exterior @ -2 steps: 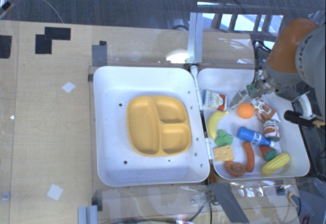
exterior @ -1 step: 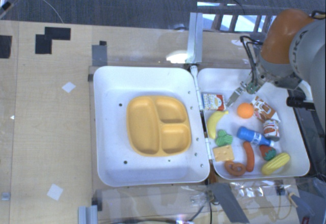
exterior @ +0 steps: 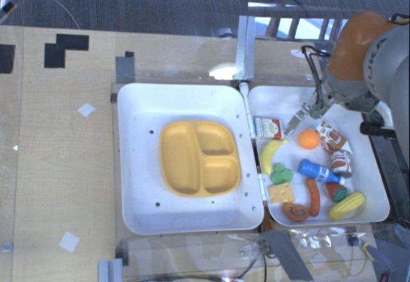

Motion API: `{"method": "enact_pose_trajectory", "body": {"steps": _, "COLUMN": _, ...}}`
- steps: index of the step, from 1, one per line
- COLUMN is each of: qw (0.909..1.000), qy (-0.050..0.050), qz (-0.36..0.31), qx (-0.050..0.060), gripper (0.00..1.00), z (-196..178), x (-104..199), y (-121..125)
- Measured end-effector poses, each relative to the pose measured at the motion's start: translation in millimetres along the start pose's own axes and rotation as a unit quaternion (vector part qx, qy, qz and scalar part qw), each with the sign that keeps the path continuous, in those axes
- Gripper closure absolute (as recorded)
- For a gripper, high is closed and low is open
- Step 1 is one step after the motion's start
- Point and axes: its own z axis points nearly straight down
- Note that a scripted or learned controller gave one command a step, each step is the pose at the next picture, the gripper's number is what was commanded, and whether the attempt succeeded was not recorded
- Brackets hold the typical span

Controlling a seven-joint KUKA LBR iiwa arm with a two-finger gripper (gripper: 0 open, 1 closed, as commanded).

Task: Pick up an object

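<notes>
Toys crowd the right bin's point(exterior: 378, 207) near end; further back sits the orange ball point(exterior: 309, 139), clear of neighbours. Gripper point(exterior: 301, 117) hovers just beyond, jaws apparently parted, empty. Best: descend straight, straddle it.

Two bins side by side: the left bin point(exterior: 134, 146) holds a divided tray point(exterior: 198, 157) near its middle, while the right bin point(exterior: 378, 191) holds toy food, with a carton point(exterior: 267, 127) at the back-left, a ball point(exterior: 309, 139) right of it, and a sausage point(exterior: 312, 197) toward the front.
</notes>
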Motion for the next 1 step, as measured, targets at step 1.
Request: {"method": "enact_pose_trajectory", "body": {"steps": 1, "qw": 0.9995, "qy": -0.005, "qz": 0.03, "qx": -0.012, "gripper": 0.0, "z": -37.5, "x": 21.4, "y": -11.4}}
